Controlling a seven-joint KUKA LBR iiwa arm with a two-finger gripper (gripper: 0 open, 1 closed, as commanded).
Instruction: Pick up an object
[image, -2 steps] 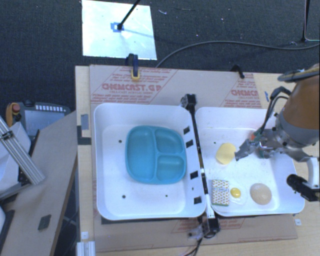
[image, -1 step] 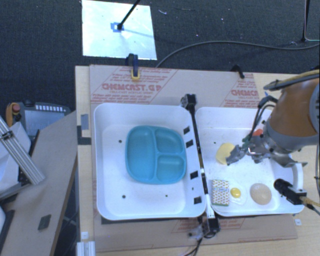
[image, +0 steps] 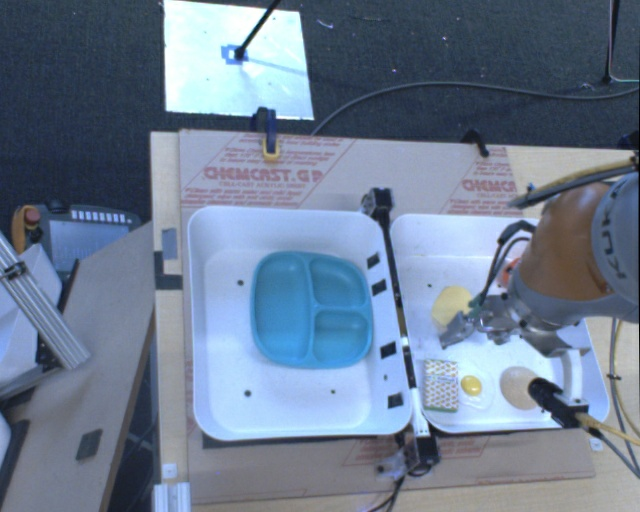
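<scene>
Over the right bin (image: 430, 240) we are seeing the arm (image: 575, 260) reaching in from the right, its gripper (image: 458, 330) hovering low beside a yellow piece (image: 450, 302) (a rounded, pale thing lying on the bin floor). We cannot tell whether anything is clamped there. Near the bin's front edge a checkered block (image: 441, 384), a fried egg (image: 471, 386) and a tan disc (image: 517, 386) are lying in a row. Across the divider, a blue sectioned plate (image: 308, 308) is sitting in the middle of the left bin (image: 215, 300). Both bins are resting on the desk (image: 330, 165).
</scene>
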